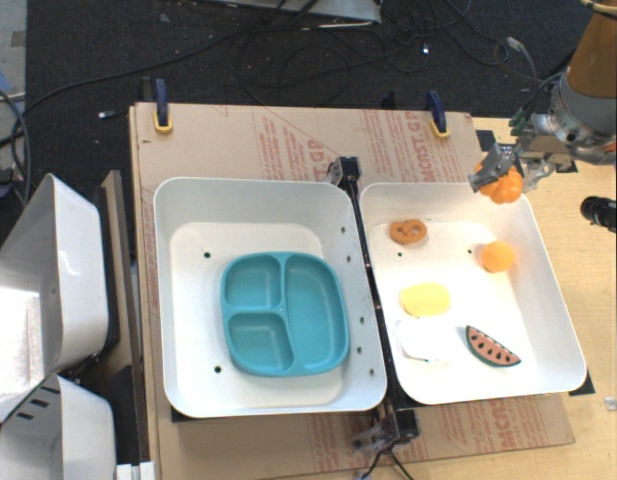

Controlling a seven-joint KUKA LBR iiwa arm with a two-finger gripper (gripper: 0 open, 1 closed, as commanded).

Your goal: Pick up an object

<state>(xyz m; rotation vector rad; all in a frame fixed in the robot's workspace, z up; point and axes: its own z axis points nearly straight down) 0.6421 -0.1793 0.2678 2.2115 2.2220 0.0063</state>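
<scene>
Orange toy piece (506,189) sits at the gripper (500,178), up over the far right corner of the right bin (548,268), clear of the bin floor. It looks pinched between the fingers, though the view is small and slanted there, so I'd call it a probable grasp, not a confirmed one.

Right bin contents: a second orange ball (498,257) near the far right, a brown pretzel-like piece (409,232) near the far left, a yellow disc (425,300) mid-bin, a white flat piece (424,342) just in front of it, hard to make out against the bin, and a watermelon slice (491,347) toward the near right. All apart from one another except the yellow and white pieces, which sit just beside each other.

Left bin (188,218) holds a teal divided tray (285,313), three compartments.

Handling judgement: held piece reads as a light, hard plastic play-food item, rounded and smooth. Likely slippery under a two-finger pinch and prone to rolling out if the grip is off centre. Best hold is across the widest part, fingers square to it. Not fragile; a drop only costs the attempt.

Risk: grip appears near the object's upper edge, so it may slip on any fast move.
</scene>
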